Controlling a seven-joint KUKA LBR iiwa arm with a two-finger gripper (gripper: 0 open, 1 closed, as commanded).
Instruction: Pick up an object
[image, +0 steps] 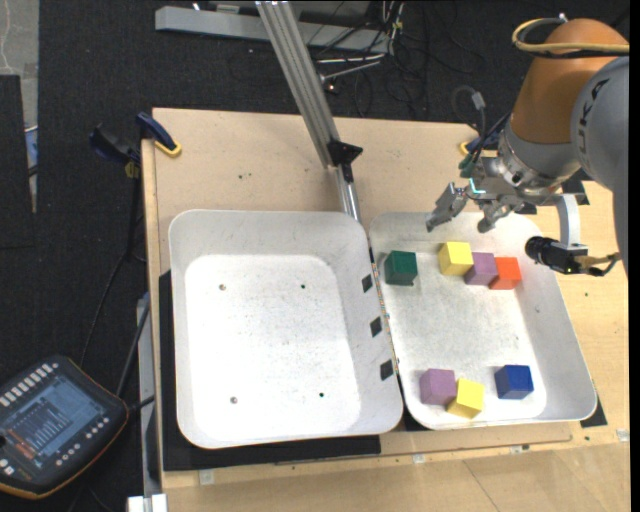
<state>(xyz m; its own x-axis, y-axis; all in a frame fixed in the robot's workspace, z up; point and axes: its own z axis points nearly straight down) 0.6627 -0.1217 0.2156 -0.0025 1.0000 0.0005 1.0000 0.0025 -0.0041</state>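
Hanging over the far edge of the right bin (560, 340), the gripper (467, 212) has its two fingers spread apart with nothing between them, one finger (446, 208) reaching toward the bin's far left part and the other pointing down near the yellow block. Seven blocks lie in this bin. Along the far side sits a green block (401, 267) near the bin's left wall, then a yellow block (455, 258) just below the spread fingers, then a pale purple block (482, 268) touching an orange block (505, 272) on its right. Near the front edge lie a second purple block (437, 386) with a second yellow block (466, 398) touching its right front corner, and a blue block (513, 381) a little apart to the right. The left bin (200, 300) lies beside the right one, their inner walls overlapping. The arm's orange band (565, 85) shows above the wrist at the upper right. A teach pendant (45, 425) rests on the floor at the lower left, and a blue-and-yellow clamp (155, 135) grips the bench's far left corner.
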